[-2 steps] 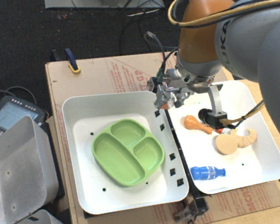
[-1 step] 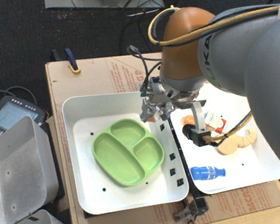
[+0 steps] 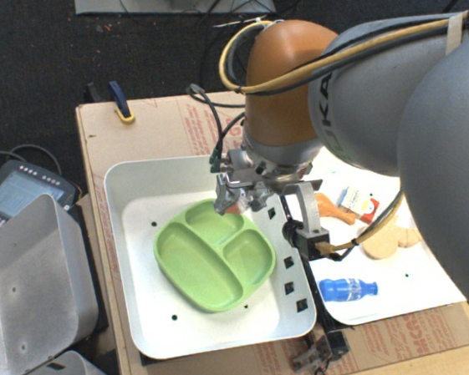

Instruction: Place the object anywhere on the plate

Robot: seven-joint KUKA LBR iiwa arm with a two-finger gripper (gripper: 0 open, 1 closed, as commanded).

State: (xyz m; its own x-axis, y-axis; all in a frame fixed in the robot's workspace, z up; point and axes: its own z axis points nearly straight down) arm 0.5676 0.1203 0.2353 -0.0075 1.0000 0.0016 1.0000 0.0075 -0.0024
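Gripper [image 3: 234,198] over green plate's [image 3: 215,260] upper rim, grip state unclear, orange object [image 3: 335,207] well right.

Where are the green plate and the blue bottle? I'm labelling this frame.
green plate [image 3: 203,266]: camera view, bare floor of its large compartment.
blue bottle [image 3: 347,289]: camera view, middle of its body, lying flat.

A brown cardboard-covered bench [image 3: 168,123] is seen bearing two shallow white plastic bins, left [image 3: 137,252] and right [image 3: 415,292], set side by side.

Bulky grey arm [image 3: 409,95], orange wrist band, yellow and black cables looped alongside
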